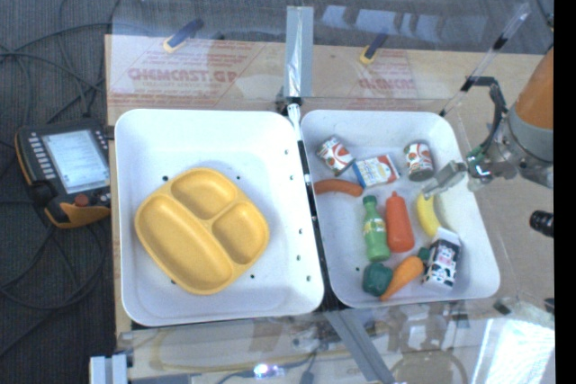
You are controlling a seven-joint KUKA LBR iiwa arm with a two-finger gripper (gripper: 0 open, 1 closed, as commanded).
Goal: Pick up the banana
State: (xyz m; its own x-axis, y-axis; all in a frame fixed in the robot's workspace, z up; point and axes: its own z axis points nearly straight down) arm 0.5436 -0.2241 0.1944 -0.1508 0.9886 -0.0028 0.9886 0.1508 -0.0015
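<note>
The banana (426,214) is small and yellow and lies upright along the right side of the right bin (468,148), between an orange-red bottle (398,221) and the bin's right wall. My gripper (444,183) reaches in from the right and hangs just above and to the right of the banana's upper end. Nothing shows in its grasp. The grey wrist with its orange band (533,108) stays outside the bin's right edge.
The right bin also holds two cans (335,155) (418,159), a small white carton (375,170), a sausage (337,188), a green bottle (374,227), a carrot (402,275) and a cow-print carton (442,261). A yellow divided plate (202,229) lies in the left bin.
</note>
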